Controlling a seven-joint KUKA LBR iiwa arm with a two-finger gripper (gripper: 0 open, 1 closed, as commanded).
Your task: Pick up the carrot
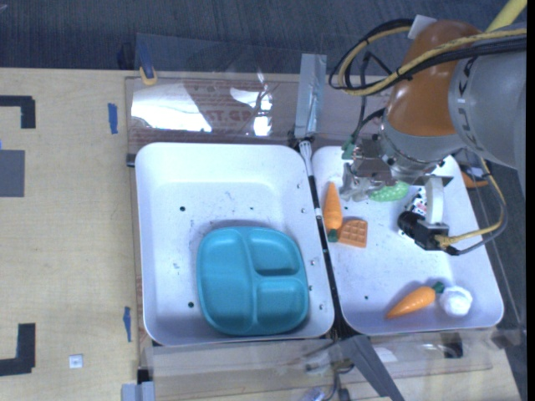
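A carrot [412, 301], orange with a small green top, lies near the front of the right bin [368, 307]. A second orange, carrot-like piece [333, 206] lies lengthwise along that bin's left wall. My gripper [359, 184] hangs over the back of the right bin, just right of that second piece and well behind the green-topped carrot. Nothing shows as held in it.
A waffle-like square [354, 233] sits beside the orange piece. A green item [389, 194] lies partly under the gripper, and a white round item [456, 302] touches the carrot's top end. The left bin [167, 182] holds a blue divided plate [252, 281].
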